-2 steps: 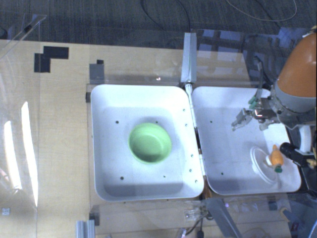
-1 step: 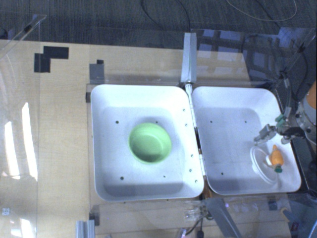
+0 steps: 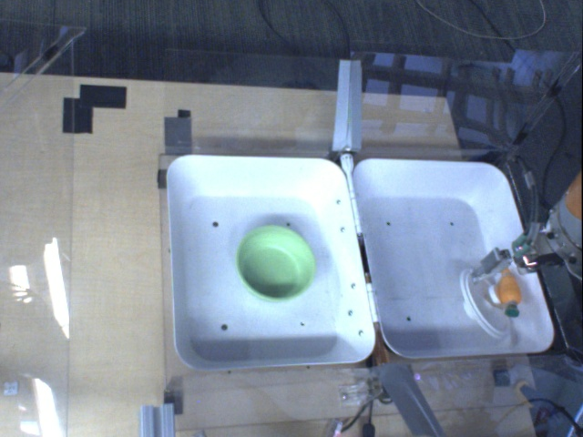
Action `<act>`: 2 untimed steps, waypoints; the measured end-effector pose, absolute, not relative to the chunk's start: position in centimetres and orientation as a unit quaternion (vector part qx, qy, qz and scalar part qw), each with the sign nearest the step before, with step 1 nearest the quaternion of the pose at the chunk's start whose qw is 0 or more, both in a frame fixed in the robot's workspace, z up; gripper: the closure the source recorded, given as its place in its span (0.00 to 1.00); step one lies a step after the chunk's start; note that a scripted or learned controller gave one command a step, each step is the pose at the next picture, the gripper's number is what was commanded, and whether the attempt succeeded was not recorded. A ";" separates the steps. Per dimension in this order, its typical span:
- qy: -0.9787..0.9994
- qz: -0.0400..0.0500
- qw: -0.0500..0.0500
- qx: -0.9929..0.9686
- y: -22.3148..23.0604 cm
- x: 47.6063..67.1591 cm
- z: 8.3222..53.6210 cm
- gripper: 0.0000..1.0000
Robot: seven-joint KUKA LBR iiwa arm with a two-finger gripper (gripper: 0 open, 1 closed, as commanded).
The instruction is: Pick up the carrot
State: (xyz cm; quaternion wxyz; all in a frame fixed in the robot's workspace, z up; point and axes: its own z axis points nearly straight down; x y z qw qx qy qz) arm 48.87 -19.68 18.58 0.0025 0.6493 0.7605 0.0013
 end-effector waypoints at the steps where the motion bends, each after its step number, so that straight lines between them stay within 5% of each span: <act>1: 0.789 0.003 0.007 0.615 -20.5 52.3 9.0 0.00; 2: 0.821 0.004 0.009 0.571 -13.7 49.3 9.1 0.00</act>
